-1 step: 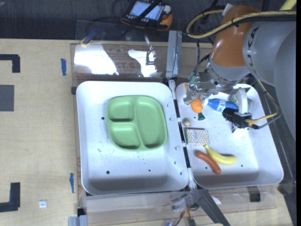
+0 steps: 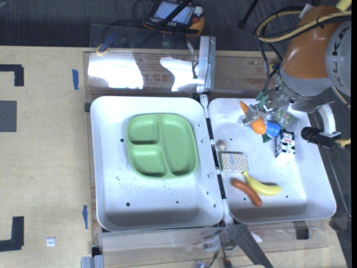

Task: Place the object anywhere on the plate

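Note:
A green divided plate (image 2: 162,144) lies in the left bin (image 2: 106,166). My gripper (image 2: 268,109) hangs over the back of the right bin (image 2: 312,188), just above a cluster of small objects. An orange piece (image 2: 258,127) and a blue piece (image 2: 273,129) sit directly under it. The view does not show whether anything is held. A black-and-white spotted item (image 2: 286,144) lies just right of them, and an orange carrot-like tip (image 2: 244,107) pokes out to the gripper's left.
A yellow banana (image 2: 262,186) and a red sausage (image 2: 246,191) lie at the right bin's front. A patterned square card (image 2: 234,161) rests near the divider between the bins. A clear panel (image 2: 139,66) stands behind the left bin.

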You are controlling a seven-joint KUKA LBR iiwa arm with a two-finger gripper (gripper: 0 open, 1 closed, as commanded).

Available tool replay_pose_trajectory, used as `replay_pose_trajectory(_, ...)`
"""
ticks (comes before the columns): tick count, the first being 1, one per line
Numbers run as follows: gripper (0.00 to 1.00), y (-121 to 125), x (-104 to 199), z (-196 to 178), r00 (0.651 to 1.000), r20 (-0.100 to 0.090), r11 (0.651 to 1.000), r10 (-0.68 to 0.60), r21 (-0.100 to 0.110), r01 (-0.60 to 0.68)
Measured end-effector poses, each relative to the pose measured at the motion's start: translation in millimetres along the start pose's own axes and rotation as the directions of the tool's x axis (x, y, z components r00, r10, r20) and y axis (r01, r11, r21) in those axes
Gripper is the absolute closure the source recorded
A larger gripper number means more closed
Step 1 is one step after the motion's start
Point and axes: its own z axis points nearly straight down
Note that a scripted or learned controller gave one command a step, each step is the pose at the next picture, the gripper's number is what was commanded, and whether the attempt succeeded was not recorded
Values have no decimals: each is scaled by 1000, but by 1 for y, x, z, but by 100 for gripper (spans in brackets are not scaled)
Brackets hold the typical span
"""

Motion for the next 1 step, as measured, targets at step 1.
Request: replay_pose_trajectory(1,100,2,12,20,982,-3,982,-190,3,190)
